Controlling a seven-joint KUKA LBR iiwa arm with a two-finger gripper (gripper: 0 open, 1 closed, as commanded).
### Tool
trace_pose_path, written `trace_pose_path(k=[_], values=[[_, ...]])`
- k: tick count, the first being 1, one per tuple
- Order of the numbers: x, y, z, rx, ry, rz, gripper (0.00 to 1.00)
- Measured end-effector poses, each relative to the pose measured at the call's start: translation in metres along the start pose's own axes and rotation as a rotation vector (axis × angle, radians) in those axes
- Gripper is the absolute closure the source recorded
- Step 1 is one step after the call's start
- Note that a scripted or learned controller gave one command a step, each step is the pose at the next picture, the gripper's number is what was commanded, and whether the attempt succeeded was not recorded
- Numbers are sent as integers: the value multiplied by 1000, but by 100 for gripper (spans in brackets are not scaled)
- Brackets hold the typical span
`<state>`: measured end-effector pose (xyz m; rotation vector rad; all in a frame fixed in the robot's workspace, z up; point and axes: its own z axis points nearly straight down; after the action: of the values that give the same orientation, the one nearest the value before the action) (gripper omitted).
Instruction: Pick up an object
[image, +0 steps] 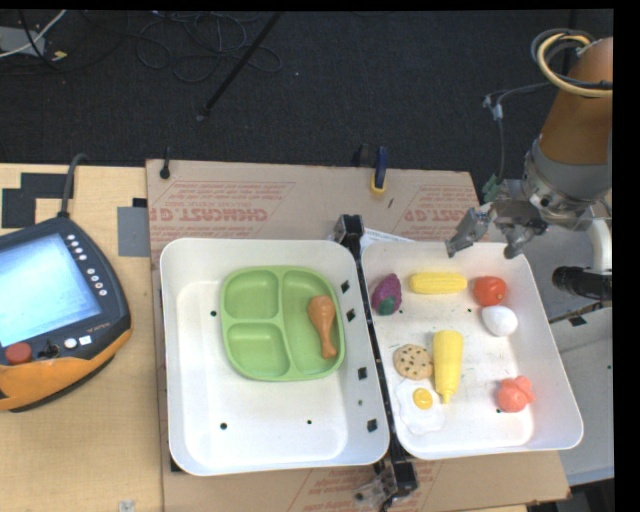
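the gripper (493, 232) hangs above the far edge of the right bin (560, 400), with its two fingers spread apart and nothing between them, so it is released. in my judgement the step in hand is the approach: no object is chosen yet by contact. the things to pick lie in the right bin: a corn cob (438, 284) and a tomato (489, 290) are the nearest to the gripper, then an eggplant (386, 293), a white egg (499, 321), a cookie (410, 361), a yellow bottle (447, 364), a fried egg (421, 402) and a pink piece (513, 394). in the left bin (200, 420) a chicken leg (323, 323) lies on a green tray (250, 330). the next move probably asks to come down over the corn or the tomato, centre the fingers around it, and close.
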<state>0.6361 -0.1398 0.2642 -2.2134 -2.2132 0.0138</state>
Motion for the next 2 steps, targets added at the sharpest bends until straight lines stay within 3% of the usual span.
trace_pose_path(k=[1,2], values=[[0,2,-8,-13,-2,-2,0],[3,-3,54,-7,0,-3,0]])
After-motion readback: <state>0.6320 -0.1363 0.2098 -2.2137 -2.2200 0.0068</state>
